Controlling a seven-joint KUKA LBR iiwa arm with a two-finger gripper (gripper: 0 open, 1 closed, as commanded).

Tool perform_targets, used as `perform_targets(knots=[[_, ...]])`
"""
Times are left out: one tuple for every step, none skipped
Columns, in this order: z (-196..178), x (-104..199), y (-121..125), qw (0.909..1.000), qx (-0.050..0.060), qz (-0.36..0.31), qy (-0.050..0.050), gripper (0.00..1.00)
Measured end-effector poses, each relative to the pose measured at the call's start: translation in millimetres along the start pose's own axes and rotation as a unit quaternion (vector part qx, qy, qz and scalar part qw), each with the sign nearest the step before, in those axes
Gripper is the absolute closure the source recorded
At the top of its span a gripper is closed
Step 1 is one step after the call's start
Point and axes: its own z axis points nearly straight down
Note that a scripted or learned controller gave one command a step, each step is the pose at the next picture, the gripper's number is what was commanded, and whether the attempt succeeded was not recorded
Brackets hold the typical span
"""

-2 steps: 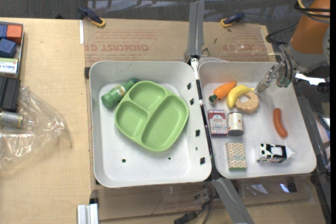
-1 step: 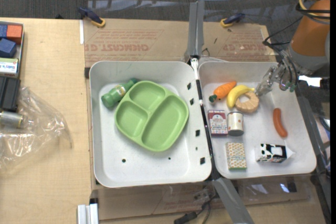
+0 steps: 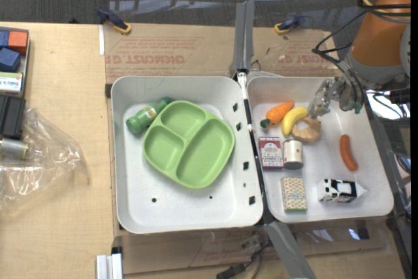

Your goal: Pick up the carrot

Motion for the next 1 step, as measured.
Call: perform_targets(knots=[[23.5,19.0,36.0,0.9943,0.0,-0.106,-0.006,1.0]])
